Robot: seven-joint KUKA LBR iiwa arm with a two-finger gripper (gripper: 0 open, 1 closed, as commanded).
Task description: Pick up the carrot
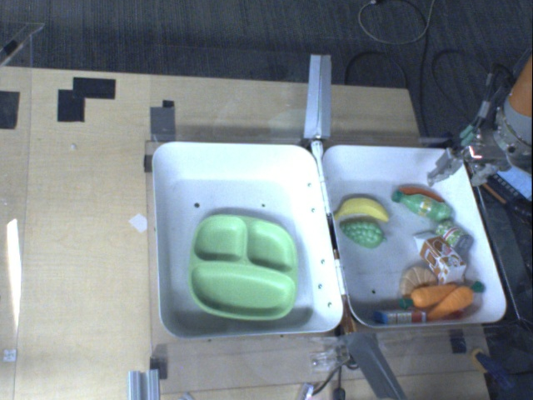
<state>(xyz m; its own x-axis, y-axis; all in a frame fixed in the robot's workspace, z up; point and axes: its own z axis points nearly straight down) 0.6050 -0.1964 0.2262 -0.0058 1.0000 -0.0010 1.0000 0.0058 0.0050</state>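
Right bin [379,294] — carrot [445,297]; gripper [454,163] perhaps above.

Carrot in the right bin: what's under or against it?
The carrot lies at the right bin's near wall, overlapping a round biscuit-coloured piece, with a marker-like stick alongside. What lies beneath it is covered.

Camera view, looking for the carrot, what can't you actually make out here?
- Gripper: small and blurred at the right bin's far corner; finger state unreadable.
- Arm: cut off by the right edge.
- Carrot: lower side hidden against the bin's near wall.
- Small carton: label too small to read.
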